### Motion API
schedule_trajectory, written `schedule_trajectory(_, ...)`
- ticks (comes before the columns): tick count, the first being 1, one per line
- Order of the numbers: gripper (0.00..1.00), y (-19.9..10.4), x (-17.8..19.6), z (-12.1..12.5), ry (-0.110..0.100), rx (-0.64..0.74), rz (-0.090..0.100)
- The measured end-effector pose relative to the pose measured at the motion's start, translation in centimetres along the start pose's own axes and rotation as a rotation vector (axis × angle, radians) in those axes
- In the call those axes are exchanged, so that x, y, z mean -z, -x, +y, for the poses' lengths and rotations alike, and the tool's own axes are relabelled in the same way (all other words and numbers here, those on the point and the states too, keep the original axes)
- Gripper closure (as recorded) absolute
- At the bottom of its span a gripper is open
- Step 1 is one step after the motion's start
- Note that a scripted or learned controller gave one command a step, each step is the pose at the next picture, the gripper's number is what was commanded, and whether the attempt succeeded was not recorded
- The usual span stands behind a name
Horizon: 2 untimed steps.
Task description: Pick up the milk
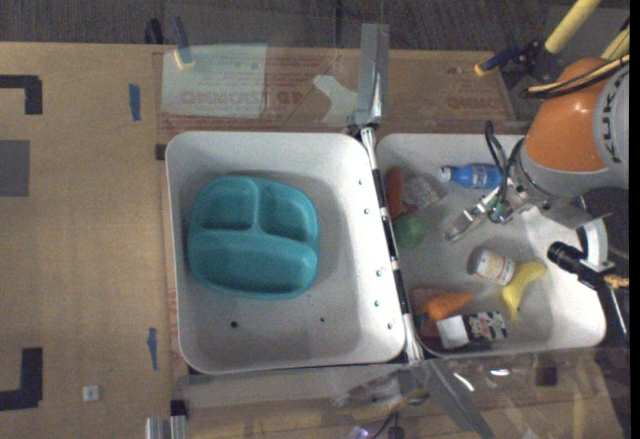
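Spanning the view, the bench [80, 227] carried the two white bins. The left bin [200, 152] held a teal divided plate [252, 235], and the right bin [585, 327] held the clutter. The arm [570, 137] came in from 3 o'clock, and its gripper [482, 215] hung over the middle of the right bin. How far it was open could not be told, and nothing could be made out in its hold.

Of the smaller things, a blue bottle [470, 174] lay at 12 o'clock of the gripper, a yellow banana [522, 285] toward 5 o'clock, and a small jar [491, 265] at 6 o'clock. An orange carrot [447, 304] lay toward 7 o'clock.

The milk [472, 329], a small white and dark carton, lay on its side at the bin's 6 o'clock edge. It was just beyond the carrot and near the front wall, well apart from the gripper.

It looked light and boxy, probably a toy or thin card, so it was likely stiff enough to pinch but liable to skid on the smooth bin floor. Its flat sides suggested gripping across the narrow width at mid-length. Coming straight down would keep the grasp clear of the carrot at its 11 o'clock and of the wall.
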<state>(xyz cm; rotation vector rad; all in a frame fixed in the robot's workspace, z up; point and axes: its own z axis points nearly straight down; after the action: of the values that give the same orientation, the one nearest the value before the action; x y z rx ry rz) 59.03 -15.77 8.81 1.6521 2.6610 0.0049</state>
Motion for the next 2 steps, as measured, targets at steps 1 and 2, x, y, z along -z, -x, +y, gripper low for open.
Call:
schedule_trajectory(1, 1.0, 0.3, 1.2, 0.1, 0.008, -0.003, -0.009)
schedule_trajectory(2, 1.0, 7.8, 16.9, 0.7, -0.002, 0.039, 0.0)
